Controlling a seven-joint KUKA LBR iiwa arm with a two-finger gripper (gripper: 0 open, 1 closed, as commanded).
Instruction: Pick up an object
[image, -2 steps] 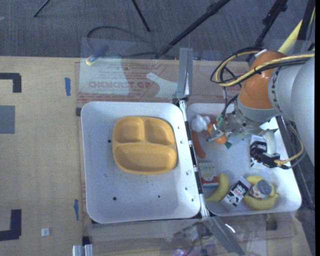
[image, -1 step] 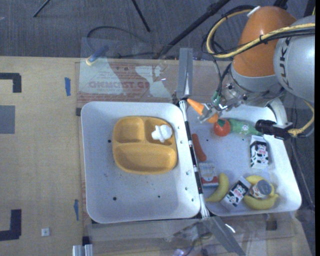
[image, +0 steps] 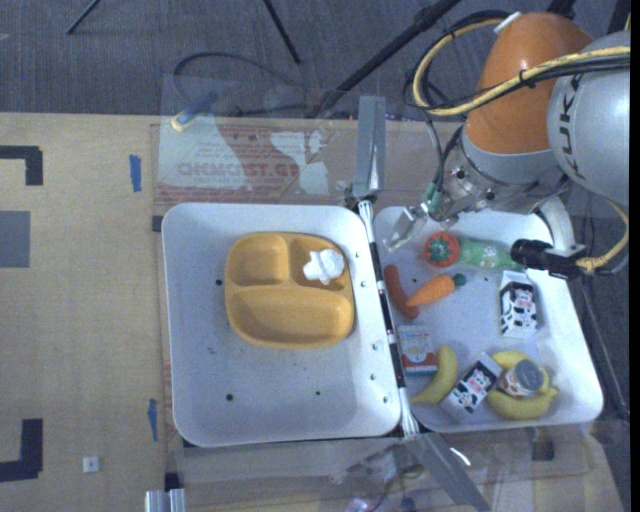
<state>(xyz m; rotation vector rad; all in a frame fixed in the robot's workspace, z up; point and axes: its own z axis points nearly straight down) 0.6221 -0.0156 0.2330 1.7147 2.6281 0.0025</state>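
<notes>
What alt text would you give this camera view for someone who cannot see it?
A grey and orange robot arm lowers its gripper into the right bin, near a toy tomato and carrot. The left bin holds a yellow divided plate.

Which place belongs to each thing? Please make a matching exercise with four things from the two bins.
Things:
1. yellow divided plate
2. tomato
3. carrot
4. banana

Places:
A. right bin, near its front edge
B. left bin
C. right bin, near its far edge, just below the end effector
D. right bin, just in front of the tomato

Pairs: 1-B, 2-C, 3-D, 4-A
</notes>
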